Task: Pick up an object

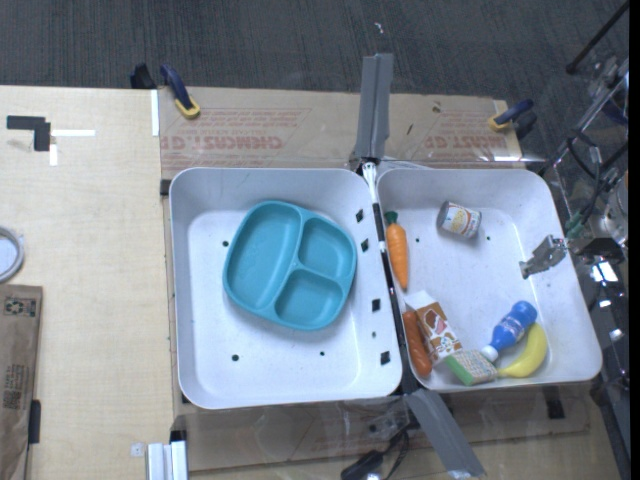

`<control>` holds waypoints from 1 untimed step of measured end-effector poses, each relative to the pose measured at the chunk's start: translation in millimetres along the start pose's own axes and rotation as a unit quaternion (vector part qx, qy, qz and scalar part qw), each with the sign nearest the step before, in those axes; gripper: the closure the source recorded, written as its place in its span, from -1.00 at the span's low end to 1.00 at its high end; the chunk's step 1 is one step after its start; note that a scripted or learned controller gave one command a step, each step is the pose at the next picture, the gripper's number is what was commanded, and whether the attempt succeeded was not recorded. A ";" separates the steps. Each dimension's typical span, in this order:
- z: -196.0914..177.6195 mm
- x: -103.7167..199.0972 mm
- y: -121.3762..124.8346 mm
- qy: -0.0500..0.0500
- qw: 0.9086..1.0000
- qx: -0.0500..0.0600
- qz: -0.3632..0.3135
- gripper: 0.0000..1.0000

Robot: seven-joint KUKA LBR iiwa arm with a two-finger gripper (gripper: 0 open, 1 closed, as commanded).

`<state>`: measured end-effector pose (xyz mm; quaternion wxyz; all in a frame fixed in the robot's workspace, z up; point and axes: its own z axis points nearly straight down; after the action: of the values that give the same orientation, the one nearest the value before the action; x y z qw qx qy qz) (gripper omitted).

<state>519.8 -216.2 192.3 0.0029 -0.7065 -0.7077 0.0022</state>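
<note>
1. seven or so objects in the right bin (497, 175), any of them would do for the task. gripper (541, 257) sits over that bin's right side, near the wall, arm coming in from the right.
2. gripper state: can't tell whether open or closed, too small and blurred. no object seen in it, so judged pick not made yet.
3. nearest thing: bottle (512, 326), just below the gripper in view and a little left, apart from it. long axis runs diagonal, blue body at upper right, white cap at lower left.
4. banana (530, 356) lies further below, touching or right beside the bottle, curved along the bin's lower right corner.
5. can (459, 220) is up and left of the gripper, alone on bare floor, lying on its side as far as i can tell.
6. block (472, 369), greenish, and carton (437, 331) are down-left, close together, the block by the bottle's cap. carrot (398, 254) is far left by the divider, long axis roughly up-down in view.
7. left bin (200, 298) holds a plate (290, 265), well apart from the gripper, beyond the divider.
8. judgement: bottle is the shortest reach, a short move down in view, closing across its diagonal. the banana next to it could get bumped. the can is the cleaner target, but it may roll.
</note>
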 end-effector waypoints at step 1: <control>103.8 13.6 -10.3 0.000 0.998 -0.002 -0.055 -1.00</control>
<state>508.7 -202.6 88.6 0.0021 -0.6662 -0.7457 0.0008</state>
